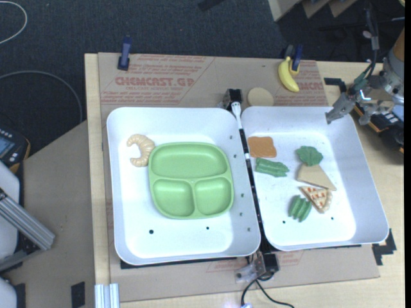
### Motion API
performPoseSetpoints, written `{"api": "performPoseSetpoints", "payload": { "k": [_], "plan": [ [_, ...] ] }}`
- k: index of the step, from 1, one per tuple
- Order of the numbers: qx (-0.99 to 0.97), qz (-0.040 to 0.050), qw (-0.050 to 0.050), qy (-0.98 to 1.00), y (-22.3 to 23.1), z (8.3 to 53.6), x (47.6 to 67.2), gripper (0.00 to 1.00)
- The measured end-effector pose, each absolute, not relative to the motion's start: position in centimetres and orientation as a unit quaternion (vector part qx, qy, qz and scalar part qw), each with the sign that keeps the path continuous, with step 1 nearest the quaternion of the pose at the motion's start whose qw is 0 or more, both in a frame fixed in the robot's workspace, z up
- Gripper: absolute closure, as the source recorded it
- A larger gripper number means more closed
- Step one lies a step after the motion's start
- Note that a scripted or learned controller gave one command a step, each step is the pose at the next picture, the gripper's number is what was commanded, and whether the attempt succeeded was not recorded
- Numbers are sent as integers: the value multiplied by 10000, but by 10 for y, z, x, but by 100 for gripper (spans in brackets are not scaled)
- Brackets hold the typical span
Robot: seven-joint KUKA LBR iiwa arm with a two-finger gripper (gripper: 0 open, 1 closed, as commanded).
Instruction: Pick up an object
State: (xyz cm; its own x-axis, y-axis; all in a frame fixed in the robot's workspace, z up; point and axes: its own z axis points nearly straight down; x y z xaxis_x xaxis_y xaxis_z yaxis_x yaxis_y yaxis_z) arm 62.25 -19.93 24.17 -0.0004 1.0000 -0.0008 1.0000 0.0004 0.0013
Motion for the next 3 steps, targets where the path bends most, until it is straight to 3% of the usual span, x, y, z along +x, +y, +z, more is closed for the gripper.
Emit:
{"api": "performPoseSetpoints", "payload": {
  "k": [1,2,3],
  "plan": [
    [7080,-31,-68,7061,-187,144,548,0],
    [7060,-3,-18,7082,-151,82,548,0],
    [7078,-14,-36,7064,-135,84,484,0]
  ]
}}
